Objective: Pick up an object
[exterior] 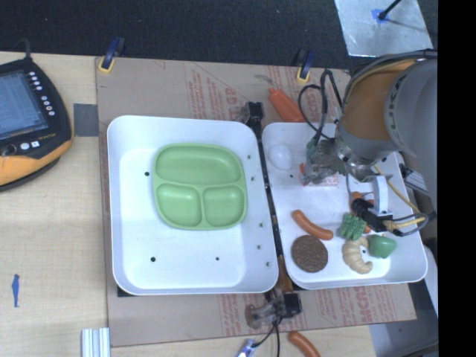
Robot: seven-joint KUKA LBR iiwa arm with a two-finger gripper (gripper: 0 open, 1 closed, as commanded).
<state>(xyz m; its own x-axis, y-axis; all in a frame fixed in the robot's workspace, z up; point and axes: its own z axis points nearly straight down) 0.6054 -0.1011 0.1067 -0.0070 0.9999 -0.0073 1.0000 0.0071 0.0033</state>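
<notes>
The big grey arm (405,103) reaches in from the right, with its orange band showing on top. Its gripper (321,168) points down, low, at the end of the arm.

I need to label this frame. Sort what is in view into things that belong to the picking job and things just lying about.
Belongs to the job:
tool, over the right bin
sausage
brown patty
croissant
broccoli
white egg

Lying about:
green divided plate in the left bin
pendant on the bench
blue clamps
</notes>
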